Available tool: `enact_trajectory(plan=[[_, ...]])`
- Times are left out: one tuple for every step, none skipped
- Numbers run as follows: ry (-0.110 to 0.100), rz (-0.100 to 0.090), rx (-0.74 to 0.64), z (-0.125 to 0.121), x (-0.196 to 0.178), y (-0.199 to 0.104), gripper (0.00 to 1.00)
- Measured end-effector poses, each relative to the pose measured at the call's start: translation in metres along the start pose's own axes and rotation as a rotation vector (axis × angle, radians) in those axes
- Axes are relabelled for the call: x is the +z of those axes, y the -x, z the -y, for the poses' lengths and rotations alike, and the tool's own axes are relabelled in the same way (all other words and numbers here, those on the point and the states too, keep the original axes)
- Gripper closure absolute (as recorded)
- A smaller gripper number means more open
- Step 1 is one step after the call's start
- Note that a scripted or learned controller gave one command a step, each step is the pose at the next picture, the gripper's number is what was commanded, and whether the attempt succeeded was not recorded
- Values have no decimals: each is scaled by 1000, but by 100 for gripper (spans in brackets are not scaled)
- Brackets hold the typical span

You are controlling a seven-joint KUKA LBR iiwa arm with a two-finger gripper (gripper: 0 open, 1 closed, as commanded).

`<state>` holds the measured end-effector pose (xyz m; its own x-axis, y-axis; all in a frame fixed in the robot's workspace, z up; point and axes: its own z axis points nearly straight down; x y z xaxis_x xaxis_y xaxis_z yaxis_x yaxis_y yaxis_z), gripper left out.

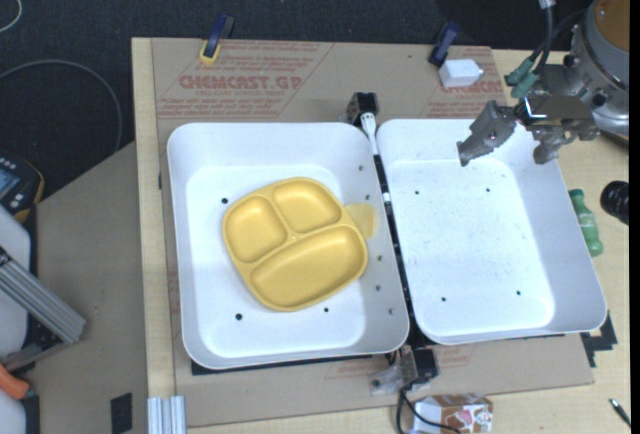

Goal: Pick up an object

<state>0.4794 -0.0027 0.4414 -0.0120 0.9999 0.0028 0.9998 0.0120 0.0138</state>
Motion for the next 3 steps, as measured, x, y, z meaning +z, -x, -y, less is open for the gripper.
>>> enact_trajectory(plan=[[0,-3,-3,-3,-100,-121,0],[-9,2,10,-3,-104,-113,100],[-28,6,15,0,10,-92,100]])
